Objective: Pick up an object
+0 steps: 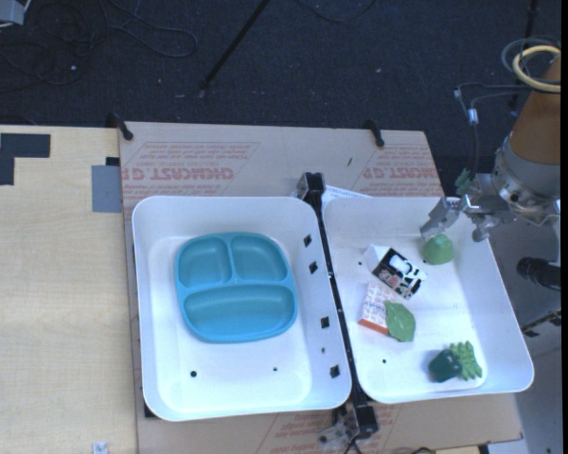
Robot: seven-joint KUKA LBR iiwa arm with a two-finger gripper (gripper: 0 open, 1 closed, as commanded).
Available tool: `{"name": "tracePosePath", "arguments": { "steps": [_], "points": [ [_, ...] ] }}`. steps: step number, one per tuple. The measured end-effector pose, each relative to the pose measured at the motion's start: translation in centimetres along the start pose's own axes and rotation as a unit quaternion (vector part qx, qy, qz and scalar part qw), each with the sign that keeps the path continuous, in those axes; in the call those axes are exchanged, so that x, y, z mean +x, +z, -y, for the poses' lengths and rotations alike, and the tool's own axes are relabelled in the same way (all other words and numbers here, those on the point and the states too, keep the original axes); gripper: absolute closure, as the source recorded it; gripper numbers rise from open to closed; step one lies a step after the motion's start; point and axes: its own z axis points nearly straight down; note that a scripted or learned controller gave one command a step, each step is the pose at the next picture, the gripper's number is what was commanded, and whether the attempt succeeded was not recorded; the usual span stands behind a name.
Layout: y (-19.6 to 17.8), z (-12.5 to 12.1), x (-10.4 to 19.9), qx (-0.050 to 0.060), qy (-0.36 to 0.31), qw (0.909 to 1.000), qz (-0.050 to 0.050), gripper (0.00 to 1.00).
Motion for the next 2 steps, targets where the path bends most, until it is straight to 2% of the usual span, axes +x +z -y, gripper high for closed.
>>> {"name": "tracePosePath", "arguments": {
  "steps": [1,2],
  "points": [
    [-1.0,0.0,0.0,0.0,-0.001,1.0,0.0,1.0],
    [-12.0,2.5,3.8,-0.005,-0.002,1.0,0.001,1.0]
  ]
}}
